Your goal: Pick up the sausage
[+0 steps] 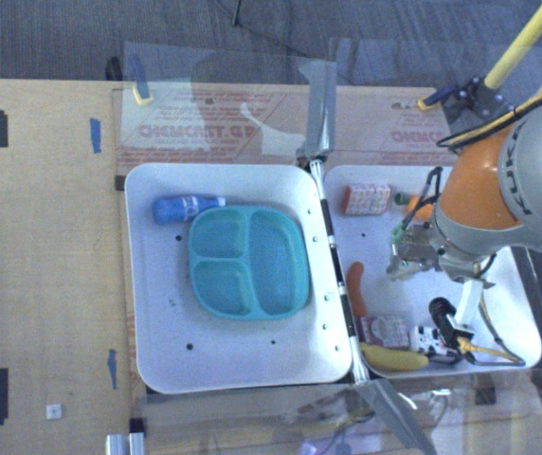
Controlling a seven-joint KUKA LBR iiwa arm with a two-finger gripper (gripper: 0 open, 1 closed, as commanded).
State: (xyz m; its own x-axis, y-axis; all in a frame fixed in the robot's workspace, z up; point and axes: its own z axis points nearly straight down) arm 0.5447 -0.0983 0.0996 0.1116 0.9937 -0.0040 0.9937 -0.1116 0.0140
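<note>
So the sausage (355,288) is lying in the right bin (522,349), tucked right up against that bin's left wall, about halfway down, running lengthwise along the wall. Nothing is touching it. The arm (498,192) comes in from the right edge of the tabletop (44,282) and its gripper (413,254) hangs over the middle of the right bin, a bit to the right of the sausage and clearly apart from it. Honestly can't tell whether the jaws are open or closed from this angle, the wrist hides them.

Other stuff in the right bin: a small reddish box (367,198) near the far left corner, a banana (393,357) along the near edge just below the sausage, and some black and white clutter beside it that I can't make out. The left bin (157,349) has a teal divided plate (249,261) in the middle and a blue bottle (186,207) lying on its side, touching the plate's far left corner.
</note>
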